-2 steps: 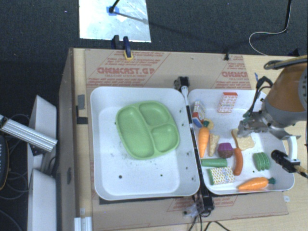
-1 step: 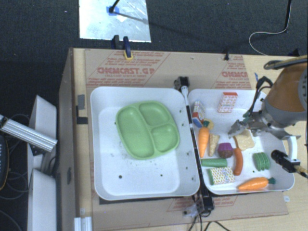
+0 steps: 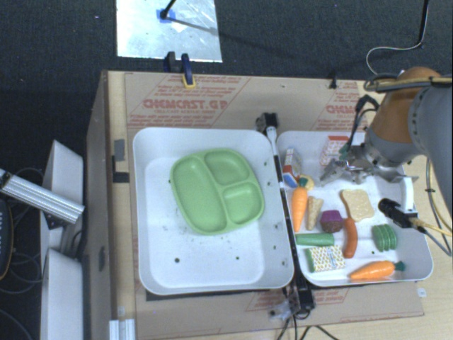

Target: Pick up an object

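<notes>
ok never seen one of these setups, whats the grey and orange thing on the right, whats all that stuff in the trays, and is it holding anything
This is a single picture from a camera fixed above a bench, looking down at a slant. The grey and orange thing is a robot arm reaching in from the right. At its end is a two-finger gripper, its tool for picking things up. Here it hangs low over the back of the right bin, and I see nothing between its fingers.

Two shallow white bins sit side by side. The left bin holds a green divided plate. The right bin holds toy food: a slice of bread, two carrots, a purple piece, a sausage and other small items.
</notes>
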`<move>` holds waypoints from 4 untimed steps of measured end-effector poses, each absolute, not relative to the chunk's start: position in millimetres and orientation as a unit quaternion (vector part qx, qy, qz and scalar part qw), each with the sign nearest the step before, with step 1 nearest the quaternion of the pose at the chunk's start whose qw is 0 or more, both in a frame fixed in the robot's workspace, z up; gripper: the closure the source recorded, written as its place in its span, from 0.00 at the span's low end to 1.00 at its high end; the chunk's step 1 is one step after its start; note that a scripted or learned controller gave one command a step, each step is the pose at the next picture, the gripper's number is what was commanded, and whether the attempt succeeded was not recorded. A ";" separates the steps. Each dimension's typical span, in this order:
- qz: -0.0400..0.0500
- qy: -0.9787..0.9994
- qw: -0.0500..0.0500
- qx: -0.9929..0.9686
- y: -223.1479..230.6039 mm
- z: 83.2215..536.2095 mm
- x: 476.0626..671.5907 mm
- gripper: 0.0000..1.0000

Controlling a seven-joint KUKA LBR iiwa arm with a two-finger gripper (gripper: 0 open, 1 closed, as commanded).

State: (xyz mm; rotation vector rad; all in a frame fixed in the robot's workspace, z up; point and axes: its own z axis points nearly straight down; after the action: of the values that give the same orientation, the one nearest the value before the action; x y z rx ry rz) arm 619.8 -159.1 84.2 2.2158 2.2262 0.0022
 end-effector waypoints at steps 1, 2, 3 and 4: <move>0.001 0.710 0.003 0.704 -160.0 95.7 621.0 1.00; 0.001 0.710 0.003 0.704 -160.1 95.7 620.9 0.00; 0.001 0.709 0.001 0.705 -144.7 85.1 669.4 0.00; 0.001 0.710 0.003 0.704 -145.2 96.3 670.1 1.00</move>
State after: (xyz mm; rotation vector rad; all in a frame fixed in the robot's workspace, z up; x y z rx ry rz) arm 670.1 -145.2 96.3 2.2074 2.2267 0.0026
